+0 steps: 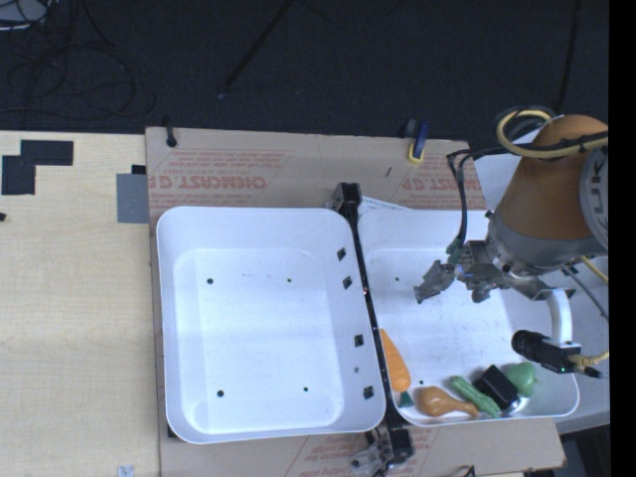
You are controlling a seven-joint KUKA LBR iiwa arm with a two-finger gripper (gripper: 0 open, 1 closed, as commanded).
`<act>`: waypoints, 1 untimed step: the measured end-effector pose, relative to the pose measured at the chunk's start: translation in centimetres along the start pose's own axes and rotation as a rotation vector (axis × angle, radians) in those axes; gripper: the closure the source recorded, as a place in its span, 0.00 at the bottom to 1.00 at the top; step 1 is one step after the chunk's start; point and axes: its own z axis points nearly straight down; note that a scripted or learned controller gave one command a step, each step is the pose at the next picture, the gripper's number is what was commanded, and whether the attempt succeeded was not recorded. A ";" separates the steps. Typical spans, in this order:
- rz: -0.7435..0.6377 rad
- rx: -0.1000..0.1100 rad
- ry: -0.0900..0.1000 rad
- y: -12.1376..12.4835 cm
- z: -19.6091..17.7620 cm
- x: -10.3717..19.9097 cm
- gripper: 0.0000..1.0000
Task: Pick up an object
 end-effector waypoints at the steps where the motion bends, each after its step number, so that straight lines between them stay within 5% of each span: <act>1: -0.008 -0.014 0.001 1.6 -14.0 5.2 0.00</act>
